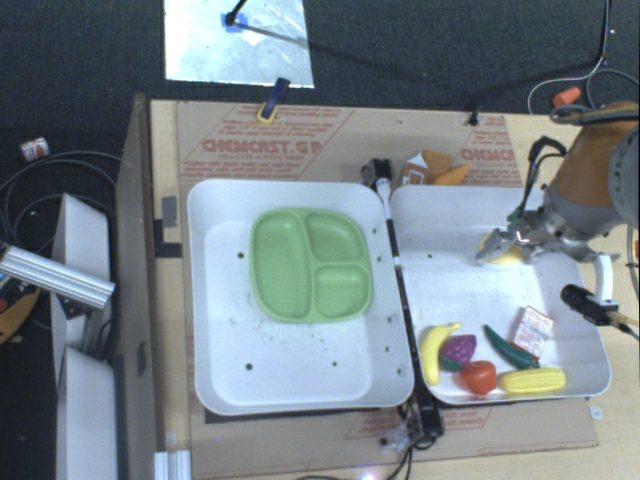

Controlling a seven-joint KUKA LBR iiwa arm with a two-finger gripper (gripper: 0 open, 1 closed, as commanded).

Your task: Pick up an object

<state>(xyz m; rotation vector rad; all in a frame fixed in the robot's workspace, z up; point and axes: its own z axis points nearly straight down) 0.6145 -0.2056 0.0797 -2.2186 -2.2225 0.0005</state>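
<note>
Two fingers spread, gripper touching yellow object

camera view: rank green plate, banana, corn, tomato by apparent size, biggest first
1. green plate, by far the largest.
2. banana and corn: close in length, so no ranking between them.
3. tomato, the smallest.
All sit at similar depth, so perspective matters little.
</note>
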